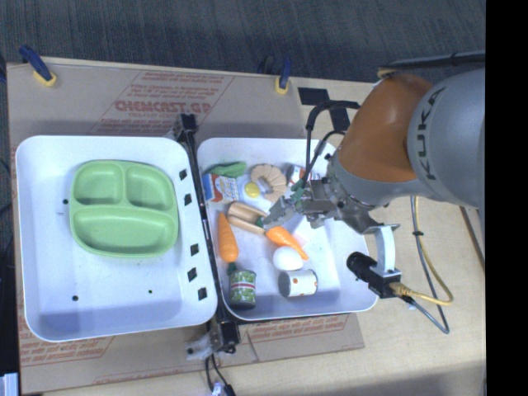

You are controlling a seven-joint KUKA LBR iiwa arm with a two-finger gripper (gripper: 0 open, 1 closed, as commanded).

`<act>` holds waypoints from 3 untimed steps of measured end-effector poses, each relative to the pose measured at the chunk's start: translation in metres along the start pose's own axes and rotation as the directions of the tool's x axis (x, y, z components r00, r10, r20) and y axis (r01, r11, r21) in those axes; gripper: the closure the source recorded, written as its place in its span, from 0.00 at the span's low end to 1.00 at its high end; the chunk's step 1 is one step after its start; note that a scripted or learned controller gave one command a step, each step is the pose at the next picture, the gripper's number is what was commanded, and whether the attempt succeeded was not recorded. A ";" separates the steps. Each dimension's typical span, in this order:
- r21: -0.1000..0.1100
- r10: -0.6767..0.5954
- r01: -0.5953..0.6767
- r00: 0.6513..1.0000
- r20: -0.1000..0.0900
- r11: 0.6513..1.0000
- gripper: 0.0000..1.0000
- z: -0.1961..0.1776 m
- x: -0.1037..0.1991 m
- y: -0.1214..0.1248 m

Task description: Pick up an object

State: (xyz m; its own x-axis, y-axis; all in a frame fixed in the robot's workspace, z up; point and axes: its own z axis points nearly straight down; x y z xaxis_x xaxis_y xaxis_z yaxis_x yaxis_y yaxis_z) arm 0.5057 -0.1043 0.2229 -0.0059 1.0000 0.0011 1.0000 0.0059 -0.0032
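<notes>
The right bin (346,299) holds several play-food items: an orange carrot (227,237), a hot dog bun (246,217), a second carrot (285,239), a white egg (287,259), a small white can (298,284), a green can (242,287), a carton with a green top (224,181), a tan ridged piece (267,178) and a fried egg piece (251,190). My gripper (285,209) hangs low over the middle of this bin, just above the second carrot and beside the bun. Its fingers look spread, with nothing between them.
The left bin (49,304) holds a green divided plate (124,206). A black divider with clips (194,213) runs between the bins. Blue clamps (37,64) pin the cardboard at the back. A cable (425,291) trails off the wrist at right.
</notes>
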 end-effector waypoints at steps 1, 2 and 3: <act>-0.003 -0.001 0.001 1.000 0.002 1.000 0.00 0.132 -0.010 -0.002; 0.001 -0.007 0.007 1.000 0.001 1.000 1.00 0.121 -0.010 -0.002; -0.005 0.002 -0.001 1.000 0.002 1.000 1.00 0.010 -0.034 -0.028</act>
State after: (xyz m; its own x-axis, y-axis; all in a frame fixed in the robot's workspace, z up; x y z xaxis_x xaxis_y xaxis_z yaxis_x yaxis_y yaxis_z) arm 0.4774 -0.1385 0.2128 -0.0044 1.0000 -0.0012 1.0000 0.0044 0.0018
